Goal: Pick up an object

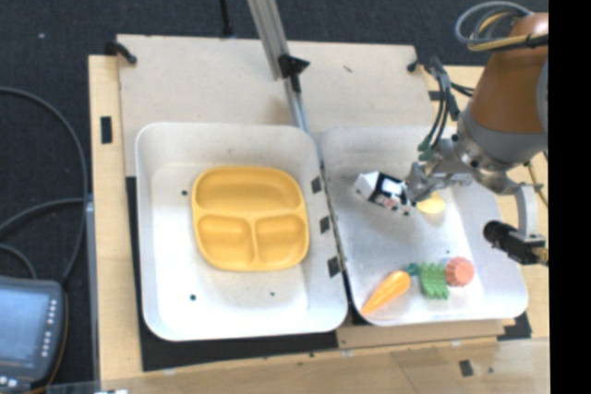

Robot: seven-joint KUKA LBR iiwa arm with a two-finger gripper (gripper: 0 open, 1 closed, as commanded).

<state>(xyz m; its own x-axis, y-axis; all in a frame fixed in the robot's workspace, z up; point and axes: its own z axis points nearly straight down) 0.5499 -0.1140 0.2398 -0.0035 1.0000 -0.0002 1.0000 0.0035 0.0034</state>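
Where the bench (212,83) carries its two shallow white bins side by side, the left bin (157,226) holds a yellow divided tray (249,217) lying flat near its centre, with bare white floor all round it, widest toward 6 and 9 o'clock. The right bin (369,244) holds the smaller things. A white and black object (377,189) lies toward 10 o'clock of that bin's centre, and a pale yellow piece (431,207) sits just beside it on the 3 o'clock side. Along the 6 o'clock edge lie an orange carrot (388,290), tilted with its tip toward the 7 o'clock corner, then a green block (434,280) and a pinkish round piece (459,271), these two touching or nearly so, the carrot close at the green block's 9 o'clock side.

The tool (418,191) hangs over the right bin between the white and black object and the pale yellow piece, very near both; whether its fingers are spread or pressed together cannot be told, nor whether they touch either thing. The arm (503,106) comes in from 3 o'clock, covering that bin's 2 o'clock corner. Open floor lies in the right bin's middle, between the upper pair and the lower row, and along its 12 o'clock edge.
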